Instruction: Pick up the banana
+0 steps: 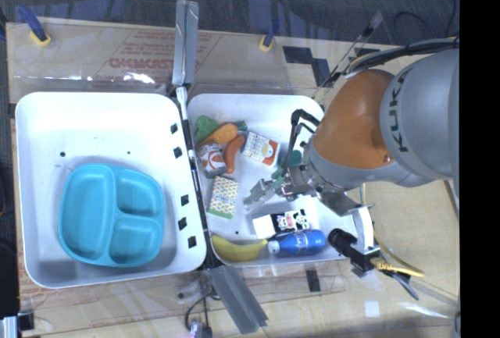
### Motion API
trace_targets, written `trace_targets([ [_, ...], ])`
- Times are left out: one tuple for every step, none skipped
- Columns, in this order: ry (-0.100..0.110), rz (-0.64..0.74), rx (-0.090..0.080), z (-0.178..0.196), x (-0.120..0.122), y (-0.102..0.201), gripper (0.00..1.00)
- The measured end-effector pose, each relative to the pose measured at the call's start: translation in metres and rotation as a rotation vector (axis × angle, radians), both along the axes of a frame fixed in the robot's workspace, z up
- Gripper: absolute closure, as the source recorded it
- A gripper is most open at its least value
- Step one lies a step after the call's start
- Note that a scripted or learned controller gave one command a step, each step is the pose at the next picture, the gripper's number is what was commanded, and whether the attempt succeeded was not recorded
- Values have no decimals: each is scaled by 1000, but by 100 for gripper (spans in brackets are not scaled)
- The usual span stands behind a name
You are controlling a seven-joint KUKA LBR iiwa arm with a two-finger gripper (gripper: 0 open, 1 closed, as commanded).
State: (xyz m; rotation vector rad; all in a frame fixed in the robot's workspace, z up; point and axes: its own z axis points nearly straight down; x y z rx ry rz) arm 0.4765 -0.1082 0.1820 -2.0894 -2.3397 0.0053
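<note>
At the near edge of the right bin (258, 101) sits the banana (237, 249), long axis running left-right, tip touching a blue bottle (301, 243); the pincer (269, 190) hovers above it, a bit right, mid-bin; can't tell its grip state, wrist clutter blurs it.

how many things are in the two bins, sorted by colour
Blue: 2, the divided tray and the bottle
Yellow: 1, the banana
Orange: 1, the carrot
Green: 1, a leafy piece
Mixed print: 4, the can, carton, patterned packet, black-and-white box
Total: 9
</note>
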Motion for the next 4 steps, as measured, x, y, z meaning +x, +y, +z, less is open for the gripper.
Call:
trace_targets([
  [0,369,4,-87,-1,4,0],
  [-3,326,1,9,5,20,0],
  [-1,281,2,-93,-1,11,0],
  [-1,611,5,-92,0,11,0],
])
